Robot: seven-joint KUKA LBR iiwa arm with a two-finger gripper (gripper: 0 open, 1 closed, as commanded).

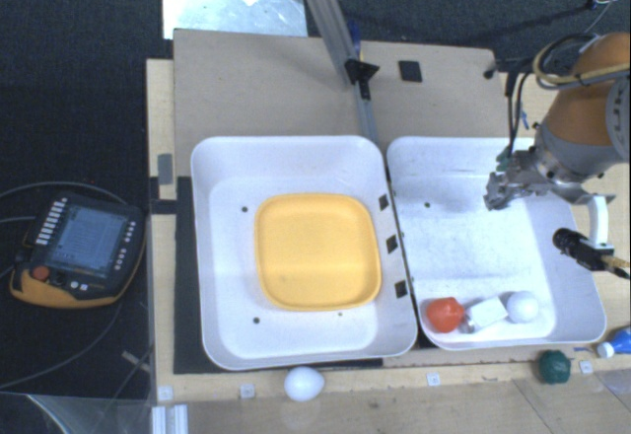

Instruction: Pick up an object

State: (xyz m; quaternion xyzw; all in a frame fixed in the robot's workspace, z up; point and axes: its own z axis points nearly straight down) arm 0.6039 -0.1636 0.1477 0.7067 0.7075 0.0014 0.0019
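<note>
Dark carpet surrounds the tan surface (296, 87), on which two shallow white bins sit side by side. Over the upper right part of the right bin (463, 235) hangs the gripper (503, 190), a dark metal cluster whose opening cannot be judged from this angle; nothing is seen held in it. Well below it, along the bin's near wall, lie three small things in a row: a red ball (444, 314), a white block (486, 313) touching it, and a white ball (523, 306) at the block's other end. Between the gripper and this row the bin floor is bare. The left bin (222, 254) holds a yellow square plate (317, 251). The arm (582, 116), with its orange band, enters from the right and bends down over the bin's far right corner. Outside the bins, a white egg-shaped object (304, 384) and a dark green ball (553, 366) rest on the surface's near edge.
</note>
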